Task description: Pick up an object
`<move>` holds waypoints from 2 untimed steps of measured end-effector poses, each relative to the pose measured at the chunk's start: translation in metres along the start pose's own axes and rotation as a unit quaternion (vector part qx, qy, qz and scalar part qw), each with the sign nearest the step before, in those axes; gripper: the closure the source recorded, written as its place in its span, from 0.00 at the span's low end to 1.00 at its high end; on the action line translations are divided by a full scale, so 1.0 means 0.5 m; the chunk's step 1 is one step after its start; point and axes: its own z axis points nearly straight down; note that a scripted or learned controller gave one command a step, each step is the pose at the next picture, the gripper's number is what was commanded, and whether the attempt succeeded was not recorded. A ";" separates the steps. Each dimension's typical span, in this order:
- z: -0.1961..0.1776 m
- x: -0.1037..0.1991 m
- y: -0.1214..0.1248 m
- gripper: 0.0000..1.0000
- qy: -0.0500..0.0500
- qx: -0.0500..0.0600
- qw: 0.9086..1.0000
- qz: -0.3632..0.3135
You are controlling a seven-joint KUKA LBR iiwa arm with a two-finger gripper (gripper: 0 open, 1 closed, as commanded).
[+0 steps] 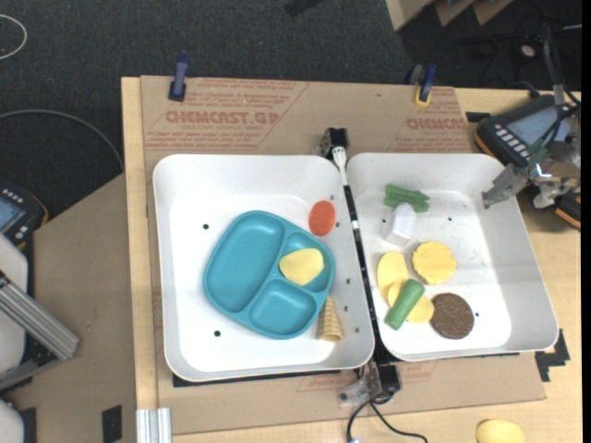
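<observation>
I see two blue clamps, one (179, 76) far left and one (425, 83) far right, pinning the printed cardboard sheet (277, 118) under the bins. A handheld pendant (519, 133) sits at the right edge, a yellow object (499, 431) bottom right, a cable (374, 423) trailing off the front, dark carpet (92, 26) behind.

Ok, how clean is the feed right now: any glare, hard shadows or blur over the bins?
Camera view: light is even and soft, with only faint shadows beside the blue tray. The white bins look bright but keep their detail. The food pieces, such as the brown cookie, are sharp. The gripper at the right bin's edge looks slightly soft and its outline is hard to read.
</observation>
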 end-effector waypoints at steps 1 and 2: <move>-0.022 0.000 0.001 1.00 -0.001 -0.002 1.000 0.000; -0.276 0.037 -0.005 1.00 -0.002 -0.008 1.000 -0.002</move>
